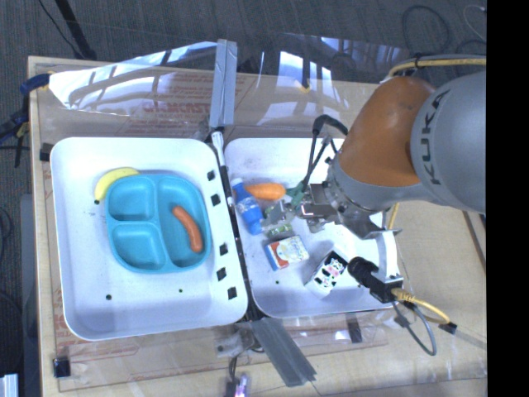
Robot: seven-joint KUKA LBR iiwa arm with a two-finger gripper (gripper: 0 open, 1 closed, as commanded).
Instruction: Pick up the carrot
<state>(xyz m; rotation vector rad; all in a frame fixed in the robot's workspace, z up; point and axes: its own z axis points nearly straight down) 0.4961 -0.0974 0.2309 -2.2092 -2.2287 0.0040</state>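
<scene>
The arm (413,139) hangs over the right bin (264,296). Its gripper (291,208) sits just beside the carrot (265,192), near the bin's upper left; whether it is open I cannot tell. The carrot looks light, stiff and smooth, best pinched across its thick middle.

You are looking at a robotics lab, KUKA arm (413,139) reaching over two white bins (74,304) on a wooden bench (41,114), cables (421,321) trailing.

"KUKA" on the grey arm (450,151)
</scene>
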